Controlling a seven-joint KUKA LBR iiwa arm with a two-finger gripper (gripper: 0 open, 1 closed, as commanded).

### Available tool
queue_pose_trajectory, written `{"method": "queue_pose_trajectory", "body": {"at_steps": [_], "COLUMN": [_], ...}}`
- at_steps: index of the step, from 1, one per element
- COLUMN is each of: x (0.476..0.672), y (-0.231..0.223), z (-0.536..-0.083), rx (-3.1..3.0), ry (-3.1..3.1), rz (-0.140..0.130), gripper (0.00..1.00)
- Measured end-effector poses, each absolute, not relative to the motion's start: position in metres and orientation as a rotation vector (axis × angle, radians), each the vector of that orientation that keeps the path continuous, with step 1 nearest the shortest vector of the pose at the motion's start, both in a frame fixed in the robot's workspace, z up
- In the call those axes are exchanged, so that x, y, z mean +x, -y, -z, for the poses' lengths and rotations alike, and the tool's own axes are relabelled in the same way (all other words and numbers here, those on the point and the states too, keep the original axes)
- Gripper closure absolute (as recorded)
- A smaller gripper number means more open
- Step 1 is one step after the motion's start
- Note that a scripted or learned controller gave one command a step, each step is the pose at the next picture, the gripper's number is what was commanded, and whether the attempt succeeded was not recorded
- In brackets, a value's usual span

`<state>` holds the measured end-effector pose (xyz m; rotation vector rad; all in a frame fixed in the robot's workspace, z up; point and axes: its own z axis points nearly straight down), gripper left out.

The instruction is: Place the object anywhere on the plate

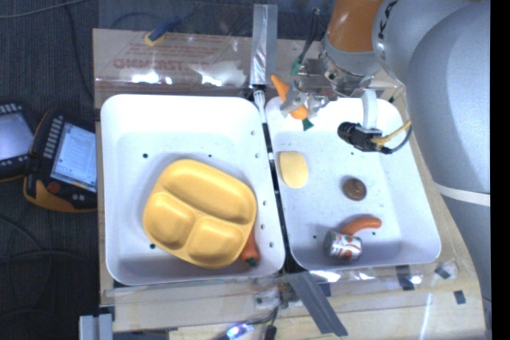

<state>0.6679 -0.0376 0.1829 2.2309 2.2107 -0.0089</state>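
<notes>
The gripper hangs over the far left corner of the right bin, close to the divider between the 2 bins. An orange carrot-shaped object sits at its fingers; whether the fingers clamp it or merely touch it cannot be determined, and their spread cannot be read.

The yellow plate, with 3 compartments, lies in the left bin, toward the near side and close to the divider. A small orange-red item is partly under the plate's near right edge.

The right bin also contains 4 objects: a pale yellow disc just beside the divider, a brown round piece, a red-orange sausage shape and a can near the front wall. The left bin's far half is open floor.
</notes>
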Motion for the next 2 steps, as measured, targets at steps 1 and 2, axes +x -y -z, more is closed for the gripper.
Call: {"method": "queue_pose_trajectory", "body": {"at_steps": [1, 2], "x": [0.611, 0.554], "y": [-0.001, -0.077], "z": [-0.182, -0.243], "rx": [2.337, 2.336], "ry": [-2.105, -2.106], "rz": [0.005, 0.005], "gripper": [1.0, 1.0]}}
